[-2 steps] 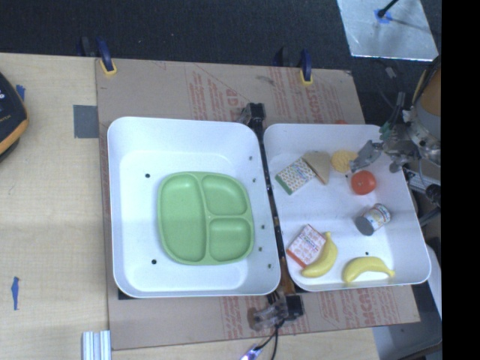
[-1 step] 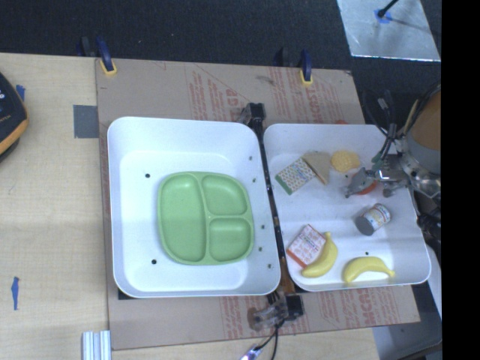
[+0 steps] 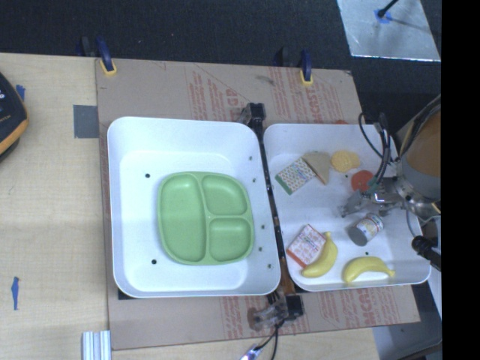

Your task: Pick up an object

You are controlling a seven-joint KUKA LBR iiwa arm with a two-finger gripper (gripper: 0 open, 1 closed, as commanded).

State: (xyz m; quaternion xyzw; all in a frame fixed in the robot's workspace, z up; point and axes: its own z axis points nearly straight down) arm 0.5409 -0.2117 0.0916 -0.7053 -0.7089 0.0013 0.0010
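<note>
Claw (image 3: 358,205) sits low in the right bin (image 3: 300,137), just above the small grey can (image 3: 365,229); can't tell if its fingers are spread or pressed together, too small and blurred, and nothing clearly sits between them.

Likely target, judging by closeness: the grey can. It lies on its side, just below the claw, approx. centre-right of the bin. Long axis runs diagonal, dark end toward lower-left, labelled end toward upper-right. Prob. stiff, light, smooth-walled, so it may roll or slip; best taken across the round body, w/ fingers square to the long axis.

Other options, all placed relative to the can:
- Banana (image 3: 367,270) below it, near the bin's front wall; long axis roughly left-right, curved. Looks like a toy, firm, light, slick; grip mid-body.
- Second banana (image 3: 322,257) to the lower-left, tilted up to the right, touching a red-white packet (image 3: 304,244). Packet flat, hard to get under.
- Red round piece (image 3: 362,178) and yellow disc (image 3: 345,160) above the can.
- Patterned card (image 3: 295,175) and tan wedge (image 3: 319,165) to the upper-left.

Green divided plate (image 3: 204,217) sits in the left bin (image 3: 124,201), well apart, far left of the can.
</note>
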